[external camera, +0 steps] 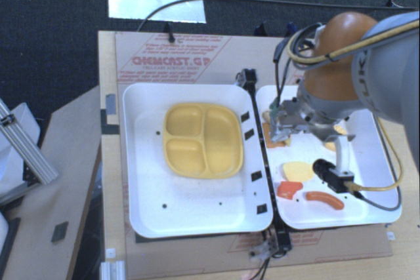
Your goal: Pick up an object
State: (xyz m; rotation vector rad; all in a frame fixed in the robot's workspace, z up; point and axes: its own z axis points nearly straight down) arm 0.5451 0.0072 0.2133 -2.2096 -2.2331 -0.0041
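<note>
Sausage and red piece lie nearest the camera in the right bin, below the claw; a yellow piece sits just above them. Arm comes in from the right, wrist bent down, claw low over the bin's left part w/ an orange bit beside it; can't tell how far open or if holding anything. Left of the claw, a yellow plate in the left bin.

- You're looking at a pale wooden bench under everything.
- A board printed with red lettering lies flat on it.
- The left white bin sits on that board, touching its neighbour along a black-clipped seam.
- The right white bin sits beside it, on the same board.
- A black cable runs onto the board's far edge, by the lettering.
- Small black tabs lie on the bare wood at your near left.
</note>
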